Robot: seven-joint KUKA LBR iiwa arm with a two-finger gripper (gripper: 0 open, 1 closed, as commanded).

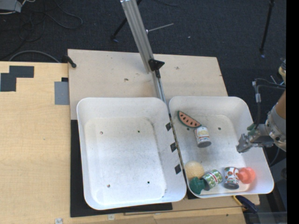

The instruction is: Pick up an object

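The right bin (219, 107) holds a watermelon slice (188, 119) near its back left, with a small can (202, 136) lying just in front of it. Along the front wall sit a yellowish ball (194, 168), a green toy (197, 185), a green-labelled can (212, 178), a red-and-white can (231, 177) and an orange-red toy (246, 175). My gripper (245, 143) hangs at the bin's right wall, above and right of the front row and well right of the small can. Nothing shows between its fingers.
The left bin (122, 150) lies beside the right one, with black clips (173, 146) along the shared wall. A slanted aluminium post (140, 34) rises behind the bins. The wooden bench (32, 139) extends to the left.
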